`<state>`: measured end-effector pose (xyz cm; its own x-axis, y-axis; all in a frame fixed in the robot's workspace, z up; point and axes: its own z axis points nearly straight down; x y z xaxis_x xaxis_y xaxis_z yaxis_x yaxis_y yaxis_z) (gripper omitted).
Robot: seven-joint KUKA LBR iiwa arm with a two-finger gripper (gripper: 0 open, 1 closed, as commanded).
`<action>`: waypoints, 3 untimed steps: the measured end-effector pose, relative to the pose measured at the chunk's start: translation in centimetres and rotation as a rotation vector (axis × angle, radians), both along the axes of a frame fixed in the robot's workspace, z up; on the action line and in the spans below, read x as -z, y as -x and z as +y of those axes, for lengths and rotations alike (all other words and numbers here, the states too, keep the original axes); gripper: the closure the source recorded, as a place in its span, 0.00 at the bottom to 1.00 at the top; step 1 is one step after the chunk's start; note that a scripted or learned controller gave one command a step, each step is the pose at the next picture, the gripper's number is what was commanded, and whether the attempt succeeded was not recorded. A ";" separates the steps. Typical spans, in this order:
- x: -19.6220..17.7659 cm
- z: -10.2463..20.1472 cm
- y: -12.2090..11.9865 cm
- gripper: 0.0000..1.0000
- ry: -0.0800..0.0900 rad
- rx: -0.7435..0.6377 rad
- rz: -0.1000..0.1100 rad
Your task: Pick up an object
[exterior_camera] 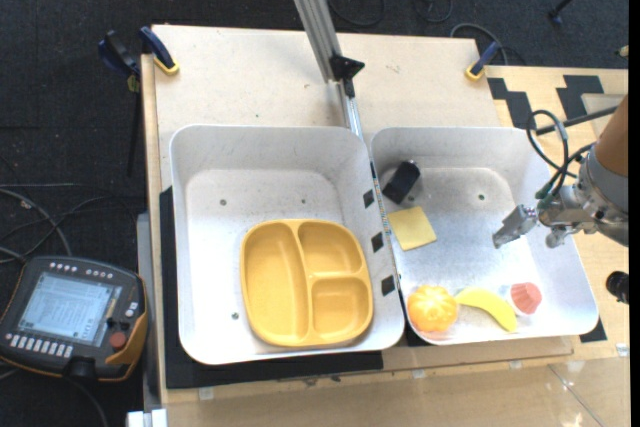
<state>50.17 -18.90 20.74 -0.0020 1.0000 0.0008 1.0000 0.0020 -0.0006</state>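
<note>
The right bin (470, 177) holds several objects. A black block (401, 181) lies near its back left, and a flat yellow square piece (413, 228) sits just in front of it. Along the front edge sit an orange (433, 308), a banana (487, 306) and a small red piece (526, 296). My gripper (532, 231) hangs over the right side of this bin, above and behind the red piece. It is open, with nothing between its fingers (510, 227).
A yellow divided plate (305, 282) lies in the left bin (200, 215). A slanted metal pole (312, 0) rises from between the two bins at the back. A teach pendant (70, 315) rests on the floor at left. Cables hang beside the arm at right.
</note>
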 end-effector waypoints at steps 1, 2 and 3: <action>0.0 0.0 0.0 0.00 0.000 0.001 -0.001; 6.2 0.7 -0.3 0.00 -0.001 0.001 0.006; 11.2 0.7 -0.4 0.00 0.002 0.003 -0.002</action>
<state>50.54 -18.21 9.51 0.0006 1.0000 -0.0009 1.0000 -0.0006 0.0018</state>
